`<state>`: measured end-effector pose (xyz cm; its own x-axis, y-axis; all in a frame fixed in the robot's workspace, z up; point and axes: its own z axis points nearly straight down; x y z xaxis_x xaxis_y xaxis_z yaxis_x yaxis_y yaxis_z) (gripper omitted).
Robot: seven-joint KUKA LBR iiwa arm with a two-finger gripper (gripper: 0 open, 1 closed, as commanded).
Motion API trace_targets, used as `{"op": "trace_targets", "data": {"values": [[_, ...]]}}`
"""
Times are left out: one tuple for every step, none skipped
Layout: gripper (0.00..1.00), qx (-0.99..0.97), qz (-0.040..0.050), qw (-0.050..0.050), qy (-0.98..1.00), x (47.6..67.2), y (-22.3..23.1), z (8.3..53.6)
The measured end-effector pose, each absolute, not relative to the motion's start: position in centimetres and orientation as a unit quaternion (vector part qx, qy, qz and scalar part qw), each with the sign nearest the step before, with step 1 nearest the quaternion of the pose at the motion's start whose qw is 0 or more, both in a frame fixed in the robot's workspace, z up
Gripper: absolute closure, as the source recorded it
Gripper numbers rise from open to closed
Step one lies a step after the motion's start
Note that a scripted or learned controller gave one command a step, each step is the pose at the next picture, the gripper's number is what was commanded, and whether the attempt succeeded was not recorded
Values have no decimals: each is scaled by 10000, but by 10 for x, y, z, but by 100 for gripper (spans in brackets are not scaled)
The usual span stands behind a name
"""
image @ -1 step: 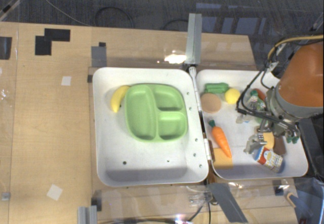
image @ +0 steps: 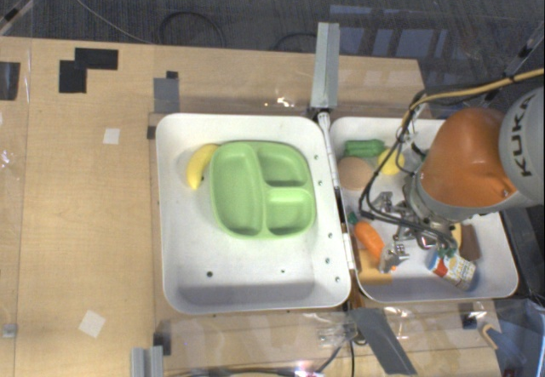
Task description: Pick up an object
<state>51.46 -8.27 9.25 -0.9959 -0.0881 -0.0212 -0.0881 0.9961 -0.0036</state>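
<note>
My gripper reaches down into the right bin, just right of an orange carrot-like piece. Nothing shows between its fingers. The arm's orange band and wrist cover the bin's middle. Also in this bin lie a beige round object, a green item at the back, a yellow piece partly under the arm, a small can with a red and blue label, and a brown block.
The left bin bears a green divided plate and a banana beside its left rim. A metal divider post stands behind the seam between the bins. Cables hang around the wrist.
</note>
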Motion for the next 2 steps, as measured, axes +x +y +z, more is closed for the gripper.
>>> {"op": "trace_targets", "data": {"values": [[100,-473,-23,181,9987,519,-82,106],[100,-1238,-22,77,9923,560,-116,201]]}}
